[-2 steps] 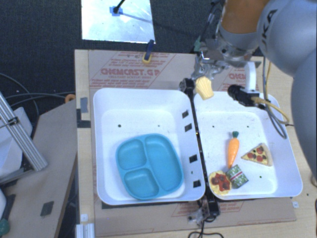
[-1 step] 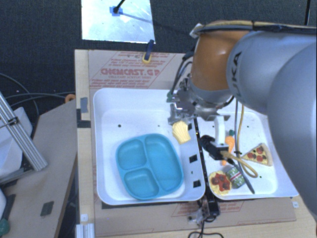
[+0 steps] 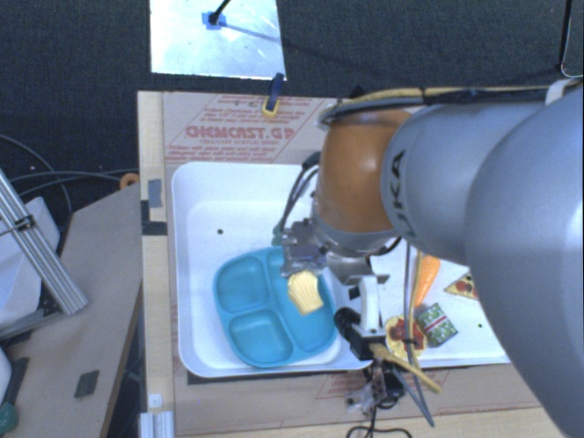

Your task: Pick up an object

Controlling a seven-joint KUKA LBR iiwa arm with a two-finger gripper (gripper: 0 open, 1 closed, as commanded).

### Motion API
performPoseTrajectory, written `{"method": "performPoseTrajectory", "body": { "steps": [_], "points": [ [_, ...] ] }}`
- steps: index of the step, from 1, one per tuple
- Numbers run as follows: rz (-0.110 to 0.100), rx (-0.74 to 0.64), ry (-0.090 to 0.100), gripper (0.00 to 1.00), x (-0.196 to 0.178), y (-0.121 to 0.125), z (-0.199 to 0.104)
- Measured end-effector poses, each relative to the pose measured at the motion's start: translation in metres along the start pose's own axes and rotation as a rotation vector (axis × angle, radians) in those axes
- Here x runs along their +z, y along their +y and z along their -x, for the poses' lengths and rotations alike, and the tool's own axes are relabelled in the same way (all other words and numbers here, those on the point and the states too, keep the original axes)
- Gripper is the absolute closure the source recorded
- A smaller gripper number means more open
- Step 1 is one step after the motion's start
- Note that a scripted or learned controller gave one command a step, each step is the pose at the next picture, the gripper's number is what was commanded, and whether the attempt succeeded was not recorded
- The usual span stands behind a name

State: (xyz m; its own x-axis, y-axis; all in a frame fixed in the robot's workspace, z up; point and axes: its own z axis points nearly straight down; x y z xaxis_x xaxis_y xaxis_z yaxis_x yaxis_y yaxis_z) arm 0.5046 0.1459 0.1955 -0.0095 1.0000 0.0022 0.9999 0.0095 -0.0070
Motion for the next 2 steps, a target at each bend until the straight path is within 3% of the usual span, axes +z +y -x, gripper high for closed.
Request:
{"method": "performPoseTrajectory", "body": {
  "steps": [1, 2],
  "points": [
    [0.027, 0.0, 0.007, 1.0, -0.196, 0.022, -0.049],
    [-0.004, 0.011, -0.007, 1.0, 0.023, 0.061, -0.031]
  ]
}}
